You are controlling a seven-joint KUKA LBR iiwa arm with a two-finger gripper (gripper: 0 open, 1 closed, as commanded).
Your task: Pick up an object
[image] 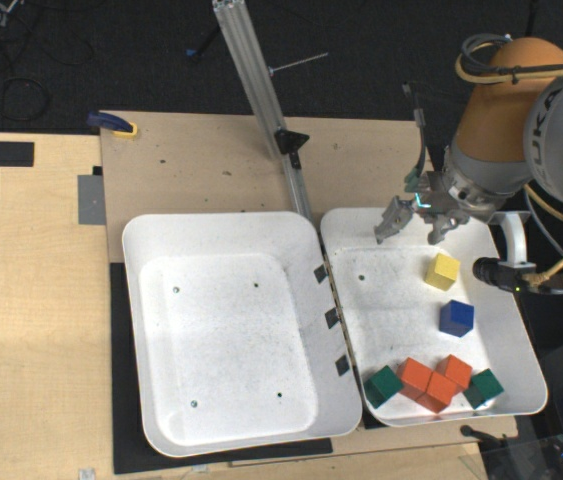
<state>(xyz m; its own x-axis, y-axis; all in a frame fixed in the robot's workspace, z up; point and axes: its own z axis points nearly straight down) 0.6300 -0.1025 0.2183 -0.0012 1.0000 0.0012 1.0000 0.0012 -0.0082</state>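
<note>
My gripper [416,226] hangs over the far end of the right bin [401,298], open, with nothing between its fingers. Its two grey fingers [393,220] are spread apart and point down and left. A yellow cube [442,271] lies just below and right of the gripper, apart from it. A blue cube [456,318] sits nearer the front. Along the front edge lie a green cube [383,384], orange cubes [431,380] packed together, and another green cube [483,387].
The left bin [226,333] lies beside the right one, joined by black clips [331,316]. A slanted aluminium rail [258,86] rises behind the bins. The arm's orange and grey body [506,118] stands over the right bin's far right corner.
</note>
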